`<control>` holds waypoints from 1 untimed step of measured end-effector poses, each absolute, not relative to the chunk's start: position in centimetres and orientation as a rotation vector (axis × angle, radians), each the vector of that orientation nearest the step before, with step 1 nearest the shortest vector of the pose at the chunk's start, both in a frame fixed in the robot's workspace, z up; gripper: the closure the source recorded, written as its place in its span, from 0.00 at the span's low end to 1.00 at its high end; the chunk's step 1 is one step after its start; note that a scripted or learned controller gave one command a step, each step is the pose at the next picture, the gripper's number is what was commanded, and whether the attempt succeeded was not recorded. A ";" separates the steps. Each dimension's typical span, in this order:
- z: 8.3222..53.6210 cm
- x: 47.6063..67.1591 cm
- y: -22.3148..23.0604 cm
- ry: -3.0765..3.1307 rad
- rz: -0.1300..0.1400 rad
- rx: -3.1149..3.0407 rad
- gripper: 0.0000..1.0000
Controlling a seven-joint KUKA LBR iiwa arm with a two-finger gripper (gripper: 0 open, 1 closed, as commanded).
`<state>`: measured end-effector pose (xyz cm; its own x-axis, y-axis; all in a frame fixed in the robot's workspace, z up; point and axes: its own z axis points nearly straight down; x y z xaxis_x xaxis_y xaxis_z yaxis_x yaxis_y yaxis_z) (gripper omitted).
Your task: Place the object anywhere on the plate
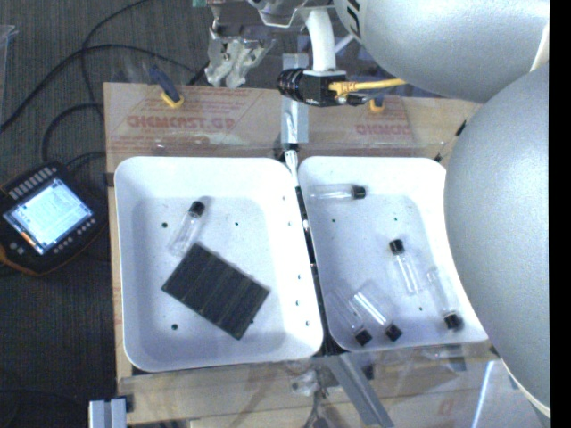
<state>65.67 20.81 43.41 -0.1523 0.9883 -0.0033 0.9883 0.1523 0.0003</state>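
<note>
The plate (215, 291) is a dark ribbed rectangle lying flat in the left bin (134, 239), turned at an angle. A clear vial with a black cap (187, 224) lies on the bin floor just beyond the plate's far corner, not on it. My gripper (234, 61) hangs high above the bench's far edge, behind the left bin and well away from both vial and plate. Nothing can be seen in it.
The right bin (428, 181) holds several more clear black-capped vials: one near the far wall (341, 192), the others toward the front (403, 266). The arm's large grey body (508, 239) covers the right side. A handheld pendant (49, 214) lies left of the bench.
</note>
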 end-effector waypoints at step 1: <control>44.3 65.7 20.8 2.381 -0.008 2.042 1.00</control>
